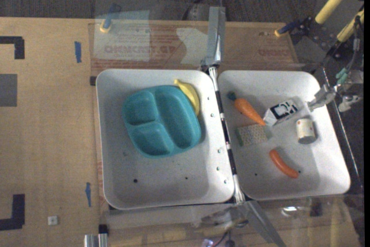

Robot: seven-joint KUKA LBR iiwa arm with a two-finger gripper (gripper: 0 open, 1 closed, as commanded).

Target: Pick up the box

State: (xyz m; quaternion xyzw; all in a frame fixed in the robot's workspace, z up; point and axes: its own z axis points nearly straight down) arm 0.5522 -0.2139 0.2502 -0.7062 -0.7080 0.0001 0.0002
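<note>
Box (282,111): a small white carton with a black-and-white printed face, lying tilted in the upper middle of the right bin (324,182); nothing grips it.
Carrot (247,109): orange with a green top, slanting just left of the box, its thin end near the box's lower corner.
Sponge (252,135): a speckled grey-green pad below the carrot and box, near the bin's left wall.
Sausage (284,163): an orange-red piece lying diagonally below the sponge, apart from it.
Cup (305,129): a small cream cylinder on its side, just right of and below the box.
Gripper (321,99): at the right bin's upper right rim, a pale metal tip pointing toward the box from the right; whether its fingers are spread or pressed together cannot be told from this view.
Left bin (115,176): holds a teal divided plate (162,121) with three compartments.
Banana (189,93): yellow, tucked against the plate's upper right edge, partly under it.
</note>
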